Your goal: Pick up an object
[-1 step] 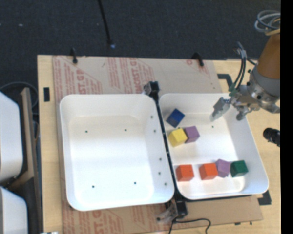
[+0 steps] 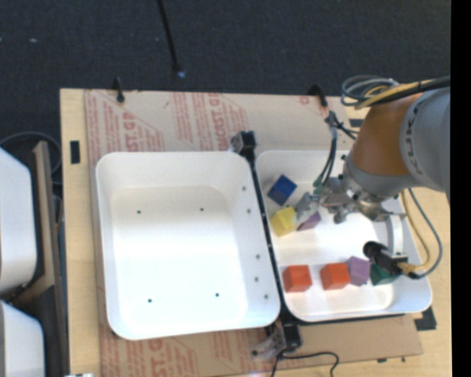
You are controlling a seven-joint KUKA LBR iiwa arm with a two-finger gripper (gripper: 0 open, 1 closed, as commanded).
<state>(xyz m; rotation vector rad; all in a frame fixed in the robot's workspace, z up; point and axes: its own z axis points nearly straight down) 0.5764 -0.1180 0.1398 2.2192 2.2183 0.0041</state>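
1. Reaching in from right: arm [image 2: 400,144], grey with orange band, cut off at frame edge; bulk of wrist hides far right part of right bin [image 2: 412,301].
2. Gripper [image 2: 318,204] low over right bin, small and blurred among cables; cannot tell whether open or closed, cannot tell whether anything gripped.
3. Partly cut off at far left: white containers [image 2: 8,210] beside bench, lower one clipped by frame bottom.
4. Left bin [image 2: 110,210]: shallow, white, four small dark dots on floor.
5. Right bin contents, left to right: yellow block [image 2: 282,222] near divider, blue block [image 2: 282,188] behind it, light purple block [image 2: 308,220] just beside yellow and right under gripper tip; front row red block [image 2: 297,277], orange block [image 2: 335,275], purple block [image 2: 359,269] touching orange, green block [image 2: 383,273] half hidden by black fitting [image 2: 375,251].
6. Surface: bins side by side on brown cardboard sheet [image 2: 165,120] over pale wooden bench [image 2: 74,250]; dark carpet [image 2: 220,30] beyond, thin dark cable [image 2: 166,30] across it.
7. Writing: red print repeated along cardboard edges, seen upside down, too blurred to read.
8. Black clips at bin junction [image 2: 243,141] and at front edge [image 2: 286,338].
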